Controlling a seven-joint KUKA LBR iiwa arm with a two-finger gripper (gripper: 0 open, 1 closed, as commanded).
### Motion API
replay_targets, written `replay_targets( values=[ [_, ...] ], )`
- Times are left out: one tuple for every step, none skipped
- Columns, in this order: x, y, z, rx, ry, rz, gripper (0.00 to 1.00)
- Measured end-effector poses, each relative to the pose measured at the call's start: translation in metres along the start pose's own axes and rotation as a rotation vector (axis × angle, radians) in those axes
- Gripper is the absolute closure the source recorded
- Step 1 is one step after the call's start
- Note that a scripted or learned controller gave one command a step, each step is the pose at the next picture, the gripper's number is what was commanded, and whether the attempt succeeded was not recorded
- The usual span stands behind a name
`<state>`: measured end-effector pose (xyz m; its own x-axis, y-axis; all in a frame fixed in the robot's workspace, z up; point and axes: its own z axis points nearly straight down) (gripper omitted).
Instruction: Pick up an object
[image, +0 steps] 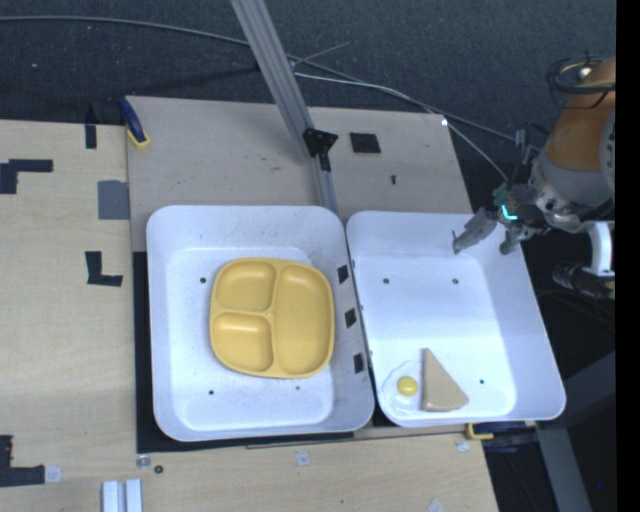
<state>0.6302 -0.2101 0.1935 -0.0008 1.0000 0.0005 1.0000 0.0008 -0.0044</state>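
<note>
at the frame's upper right the pincer (491, 236) hangs spread and empty over the right bin (520, 300), so nothing is picked yet, with the tan wedge (440, 383) and yellow ball (406, 385) waiting lower down, the yellow tray (272, 317) left.

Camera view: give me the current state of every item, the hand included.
Hand: open, holding nothing, above the right bin's far right corner.
Yellow plate: flat, right side up, three compartments with nothing in them, in the left bin.
Tan wedge: lying flat at the near edge of the right bin.
Small yellow ball: resting just left of the wedge; cannot tell if they touch.
</note>
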Motion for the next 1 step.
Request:
replay_targets(
  values=[
    [0.0000, 0.0009, -0.0016, -0.003, -0.001, -0.001, 0.00]
  ],
)
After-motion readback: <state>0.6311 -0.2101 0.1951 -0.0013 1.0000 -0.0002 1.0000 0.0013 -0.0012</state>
